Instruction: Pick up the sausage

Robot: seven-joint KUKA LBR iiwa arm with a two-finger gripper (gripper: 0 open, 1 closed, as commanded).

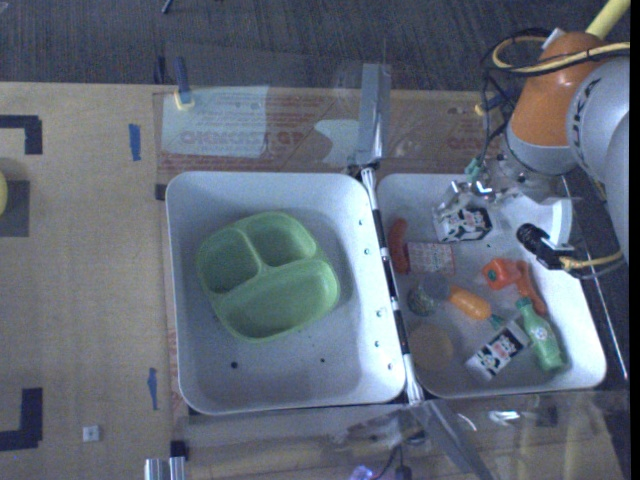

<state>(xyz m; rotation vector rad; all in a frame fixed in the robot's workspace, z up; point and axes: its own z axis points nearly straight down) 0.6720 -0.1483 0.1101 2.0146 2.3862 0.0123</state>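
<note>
The sausage (399, 245) is a short reddish-brown piece lying lengthwise against the left wall of the right bin (590, 368), near its back. My gripper (461, 219) hangs over the back middle of that bin, below the orange band of the arm (556, 73). It is to the right of the sausage and apart from it. A black-and-white shape sits right at the gripper's tip, and I cannot make out what it is.
The right bin also holds a checked patch (432, 258), an orange carrot (470, 303), an orange piece (505, 273), a green bottle (540, 336), a black-and-white carton (497, 351) and two dull round items (420, 301). A green divided plate (267, 273) lies in the left bin (190, 368).
</note>
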